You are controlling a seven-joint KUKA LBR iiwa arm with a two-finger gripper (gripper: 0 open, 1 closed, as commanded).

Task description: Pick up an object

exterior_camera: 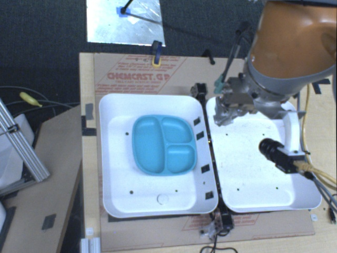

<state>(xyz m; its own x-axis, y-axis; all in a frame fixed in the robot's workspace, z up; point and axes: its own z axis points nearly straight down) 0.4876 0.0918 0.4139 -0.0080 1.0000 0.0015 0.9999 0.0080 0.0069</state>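
Looking first at my gripper point(224, 115), I find it hanging over the upper-left corner of the right bin point(263, 194), close to the divider between the two bins; whether it is apart or together I cannot tell from this slanted view, and I see nothing in it. Beyond it, across the divider, the only object I can pick out is a blue divided plate point(163, 145), lying flat near the middle of the left bin point(113, 157), well apart from the gripper and lower-left of it. I judge the plate to be light, rigid moulded plastic, smooth and probably slippery, and not fragile. Lying flat, it offers little to pinch from above. The best hold looks like the raised outer rim, or one of the ridges between its three compartments.
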